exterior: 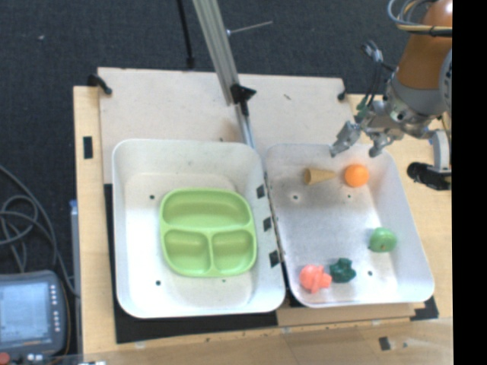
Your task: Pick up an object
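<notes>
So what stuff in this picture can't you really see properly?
- The arm, camera view: cut off by the right edge, so its base is unseen.
- The dark green toy, camera view: too small and blurry to name; it touches the pink toy.
- The gripper, camera view: hangs over the right bin's far rim, above the orange ball; its height can't be judged.

Grey arm (415, 90) with an orange band, looped cables above, metal-fingered hand (358, 144).
</notes>
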Robot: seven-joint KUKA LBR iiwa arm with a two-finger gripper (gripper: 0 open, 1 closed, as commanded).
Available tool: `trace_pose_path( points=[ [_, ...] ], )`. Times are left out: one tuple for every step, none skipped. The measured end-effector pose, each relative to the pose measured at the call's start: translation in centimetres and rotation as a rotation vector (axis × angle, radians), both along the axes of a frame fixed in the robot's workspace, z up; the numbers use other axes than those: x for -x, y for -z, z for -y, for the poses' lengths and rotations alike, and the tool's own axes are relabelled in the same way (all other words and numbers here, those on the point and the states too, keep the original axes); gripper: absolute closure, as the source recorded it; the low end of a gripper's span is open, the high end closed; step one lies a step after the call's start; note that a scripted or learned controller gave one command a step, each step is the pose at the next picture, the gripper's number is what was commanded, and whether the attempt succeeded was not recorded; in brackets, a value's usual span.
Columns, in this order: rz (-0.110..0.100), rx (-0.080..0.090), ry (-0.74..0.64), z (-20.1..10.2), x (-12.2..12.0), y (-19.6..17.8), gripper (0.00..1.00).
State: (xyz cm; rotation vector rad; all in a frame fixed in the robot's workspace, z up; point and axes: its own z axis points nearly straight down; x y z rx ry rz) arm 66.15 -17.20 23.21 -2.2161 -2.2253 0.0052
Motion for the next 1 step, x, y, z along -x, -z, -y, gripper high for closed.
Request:
trace_pose_path(
  points=[
    [-0.001, 0.000, 0.003, 0.41, -0.06, 6.28, 0.00]
  ],
)
